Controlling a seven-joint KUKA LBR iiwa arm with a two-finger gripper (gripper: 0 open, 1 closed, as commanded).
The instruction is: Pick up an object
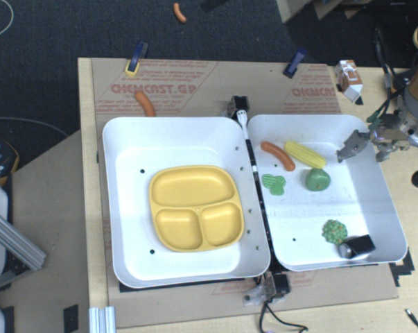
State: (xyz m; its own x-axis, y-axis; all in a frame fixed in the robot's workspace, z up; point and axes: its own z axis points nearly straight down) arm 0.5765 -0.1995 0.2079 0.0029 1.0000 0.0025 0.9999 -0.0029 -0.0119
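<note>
The gripper [364,146] sits at the right edge of the frame, over the upper right rim of the right bin [375,207], its two fingers spread wide with nothing between them. The nearest things to pick lie just left of it: a yellow corn cob [305,154], a green ball-like fruit [317,180] and an orange sausage [278,155].

To grasp well, I would judge it best to come straight down over the corn, fingers across its narrow width, since the long ridged body gives flat sides to pinch. The round fruit looks smooth and likely to slip. The broccoli piece [334,230] at lower right is knobbly and lies close to a black block [359,245]. The left bin [125,207] holds a glossy yellow divided plate [195,207].
</note>
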